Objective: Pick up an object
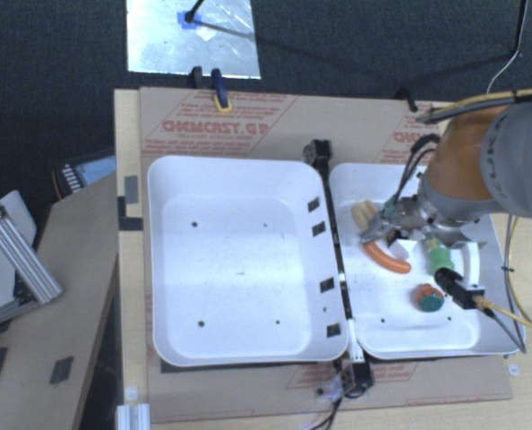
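Two shallow white plastic bins with rounded corners sit side by side on the cardboard-covered counter point(248, 119): the left bin point(172, 182) and the right bin point(409, 339), which holds four small things. They are a smooth orange sausage-shaped piece point(388, 257) near its middle, a tan rounded lump point(364, 211) toward its far left corner, a green cylinder point(440, 258), and a green-and-orange ball point(429, 297) toward its near edge. One tool point(380, 231) hangs low just above the sausage-shaped piece, nothing seen held, and whether it is apart or together I cannot tell.
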{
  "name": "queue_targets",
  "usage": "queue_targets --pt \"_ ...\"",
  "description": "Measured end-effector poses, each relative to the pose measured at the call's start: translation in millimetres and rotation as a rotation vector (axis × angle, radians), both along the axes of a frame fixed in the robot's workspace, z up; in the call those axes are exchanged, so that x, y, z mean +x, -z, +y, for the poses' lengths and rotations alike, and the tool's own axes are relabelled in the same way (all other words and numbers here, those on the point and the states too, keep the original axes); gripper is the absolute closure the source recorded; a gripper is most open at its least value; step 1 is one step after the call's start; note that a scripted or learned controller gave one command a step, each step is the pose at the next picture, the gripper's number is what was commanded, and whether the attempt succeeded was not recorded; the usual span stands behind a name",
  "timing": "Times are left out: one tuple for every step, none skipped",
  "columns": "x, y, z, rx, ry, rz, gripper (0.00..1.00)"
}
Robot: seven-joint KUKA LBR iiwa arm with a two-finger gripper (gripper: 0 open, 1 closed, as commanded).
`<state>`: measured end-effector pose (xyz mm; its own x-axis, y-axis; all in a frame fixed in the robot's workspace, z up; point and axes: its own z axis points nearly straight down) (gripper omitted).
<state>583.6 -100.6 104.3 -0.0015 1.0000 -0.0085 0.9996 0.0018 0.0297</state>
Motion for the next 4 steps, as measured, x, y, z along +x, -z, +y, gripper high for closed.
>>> queue_targets --pt "2 -13 -3 -0.008 0.001 -0.011 1.00" --pt "13 -182 33 0.007 -0.008 0.009 1.00" --pt "11 -273 84 0.010 -0.009 0.016 1.00" --pt "87 -288 162 0.011 -0.011 0.021 1.00"
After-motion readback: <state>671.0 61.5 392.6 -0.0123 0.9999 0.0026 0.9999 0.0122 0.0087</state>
